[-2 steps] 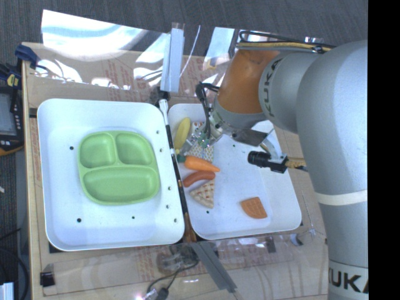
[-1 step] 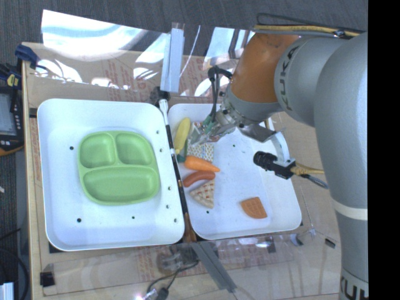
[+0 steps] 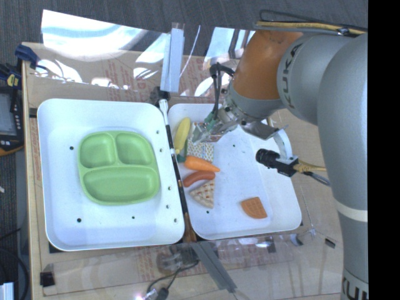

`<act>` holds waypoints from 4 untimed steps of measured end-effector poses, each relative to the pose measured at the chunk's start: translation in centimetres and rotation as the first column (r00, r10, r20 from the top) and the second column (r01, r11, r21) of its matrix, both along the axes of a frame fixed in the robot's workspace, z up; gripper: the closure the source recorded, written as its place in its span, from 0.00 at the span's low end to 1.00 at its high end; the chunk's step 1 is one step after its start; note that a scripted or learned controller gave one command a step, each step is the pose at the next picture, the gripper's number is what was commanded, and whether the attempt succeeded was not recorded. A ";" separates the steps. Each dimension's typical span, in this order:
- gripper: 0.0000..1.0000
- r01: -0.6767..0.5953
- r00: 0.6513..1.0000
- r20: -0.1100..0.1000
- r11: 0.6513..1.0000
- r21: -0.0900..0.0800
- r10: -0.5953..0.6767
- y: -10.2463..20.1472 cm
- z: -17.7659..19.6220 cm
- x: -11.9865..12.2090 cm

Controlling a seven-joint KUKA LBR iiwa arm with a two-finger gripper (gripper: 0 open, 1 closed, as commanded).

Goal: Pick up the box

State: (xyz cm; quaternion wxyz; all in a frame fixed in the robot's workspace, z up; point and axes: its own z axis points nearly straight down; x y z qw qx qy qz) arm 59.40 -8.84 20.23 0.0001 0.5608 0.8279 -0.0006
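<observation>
arm (image 3: 312,61): grey with orange band, reaches in from the right, wrist over the upper left part of the right bin
end effector (image 3: 209,125): down at the top of the box, tips lost in clutter, cannot tell its state or whether anything is gripped
box (image 3: 201,144): small patterned box, upper left of right bin, just right of the banana, above the carrot, partly covered by the end effector
right bin (image 3: 278,220): white, shallow, holds all the loose items
banana (image 3: 182,134): yellow, upright along the bin's left wall
carrot (image 3: 201,164): orange, just below the box
sausage (image 3: 197,178): reddish, just under the carrot
pizza slice (image 3: 204,194): tan wedge, below the sausage
orange piece (image 3: 254,207): flat, lower middle of right bin, well apart from the rest
left bin (image 3: 56,224): white, beside the right bin, touching edges
green tray (image 3: 118,167): 3 compartments, middle of left bin
desk (image 3: 94,86): glossy, under both bins
</observation>
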 end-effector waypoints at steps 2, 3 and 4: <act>0.00 -0.003 1.000 -0.001 1.000 0.000 0.003 0.0 1.0 0.0; 0.00 0.022 1.000 -0.004 1.000 0.001 -0.022 -9.9 -9.6 0.5; 0.00 0.092 0.996 0.005 0.996 -0.005 -0.091 -4.7 -10.5 3.9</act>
